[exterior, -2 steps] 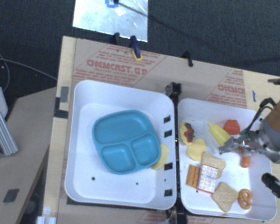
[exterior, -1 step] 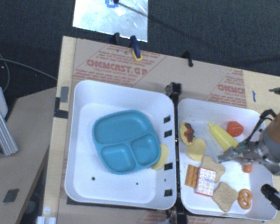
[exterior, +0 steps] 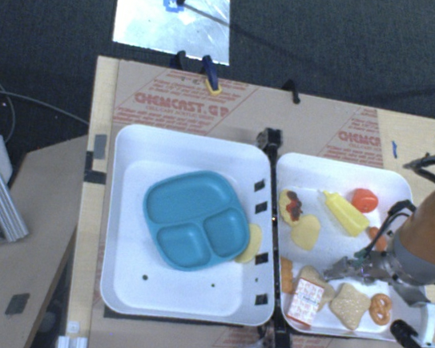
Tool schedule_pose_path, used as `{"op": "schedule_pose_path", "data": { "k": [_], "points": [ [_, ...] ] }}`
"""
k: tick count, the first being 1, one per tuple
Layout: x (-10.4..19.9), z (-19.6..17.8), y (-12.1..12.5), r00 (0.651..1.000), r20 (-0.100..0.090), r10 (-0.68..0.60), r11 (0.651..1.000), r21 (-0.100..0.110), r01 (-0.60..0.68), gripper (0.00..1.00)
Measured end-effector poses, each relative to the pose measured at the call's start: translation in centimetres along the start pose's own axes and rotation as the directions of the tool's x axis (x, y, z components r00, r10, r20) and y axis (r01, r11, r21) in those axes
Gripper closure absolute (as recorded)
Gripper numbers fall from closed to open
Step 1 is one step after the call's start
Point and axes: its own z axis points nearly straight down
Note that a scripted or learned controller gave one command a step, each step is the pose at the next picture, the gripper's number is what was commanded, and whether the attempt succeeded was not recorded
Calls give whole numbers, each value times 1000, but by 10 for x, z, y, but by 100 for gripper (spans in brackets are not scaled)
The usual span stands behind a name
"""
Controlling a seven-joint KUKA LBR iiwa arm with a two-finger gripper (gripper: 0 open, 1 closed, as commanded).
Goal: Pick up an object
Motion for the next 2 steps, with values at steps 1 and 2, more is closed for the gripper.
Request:
{"op": "schedule_pose_path", "data": {
  "k": [1,2],
  "points": [
    [13,1,61,1000,0,-8,1000,-2,8,0],
    [9,3,23,1000,-1,0,1000,8,0,0]
  ]
}}
